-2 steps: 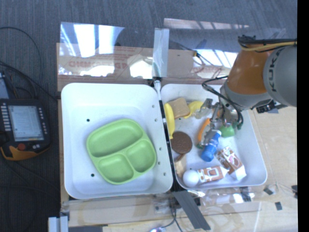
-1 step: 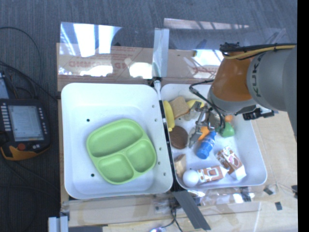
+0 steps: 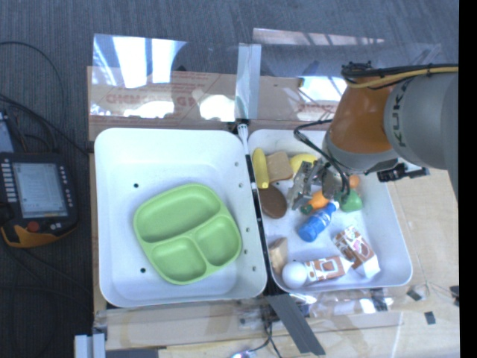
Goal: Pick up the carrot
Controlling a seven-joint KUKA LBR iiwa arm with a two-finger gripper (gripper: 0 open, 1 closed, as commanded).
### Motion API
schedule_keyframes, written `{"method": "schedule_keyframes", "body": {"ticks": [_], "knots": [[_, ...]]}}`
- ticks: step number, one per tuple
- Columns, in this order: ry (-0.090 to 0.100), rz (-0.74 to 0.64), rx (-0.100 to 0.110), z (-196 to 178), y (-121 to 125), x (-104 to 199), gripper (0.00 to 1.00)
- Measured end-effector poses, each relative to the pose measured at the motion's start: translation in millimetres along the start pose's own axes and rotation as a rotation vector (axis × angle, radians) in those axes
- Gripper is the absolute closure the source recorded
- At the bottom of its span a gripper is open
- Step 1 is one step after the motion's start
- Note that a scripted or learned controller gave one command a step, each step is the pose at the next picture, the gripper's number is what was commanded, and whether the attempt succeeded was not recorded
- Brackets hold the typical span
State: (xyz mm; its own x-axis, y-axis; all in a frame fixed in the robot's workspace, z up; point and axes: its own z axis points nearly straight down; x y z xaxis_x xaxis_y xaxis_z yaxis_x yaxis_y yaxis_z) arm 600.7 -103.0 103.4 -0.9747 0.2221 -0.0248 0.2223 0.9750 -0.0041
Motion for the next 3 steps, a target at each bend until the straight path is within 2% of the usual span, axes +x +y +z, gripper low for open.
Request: {"method": "schedule_keyframes", "body": {"ticks": [1,2,3], "knots": [[0.011,-0.065,-0.007,-86,61,-16,1.00],[0.021,-0.062,-0.004,-81,58,-13,0.00],[0.006,-0.076,-0.006,11,1,28,0.00]]}}
